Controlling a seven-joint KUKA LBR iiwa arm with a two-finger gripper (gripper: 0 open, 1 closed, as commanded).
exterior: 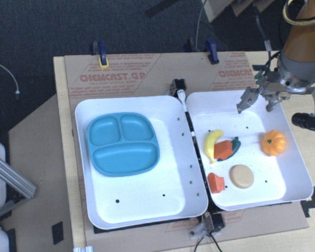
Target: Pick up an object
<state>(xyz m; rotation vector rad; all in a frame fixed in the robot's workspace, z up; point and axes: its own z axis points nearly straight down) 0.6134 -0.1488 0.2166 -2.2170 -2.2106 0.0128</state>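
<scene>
In the right bin lie a yellow banana, a red-orange toy pepper beside it, an orange pumpkin, a round beige cookie and a small orange-red block. My gripper hangs over the bin's far side, up and right of the banana and above the pumpkin. Its two fingers are spread apart, with nothing between them.
The left bin bears a blue divided plate. A black divider runs between the bins. Blue clamps hold the brown board at the back. The arm's orange band rises at the right edge.
</scene>
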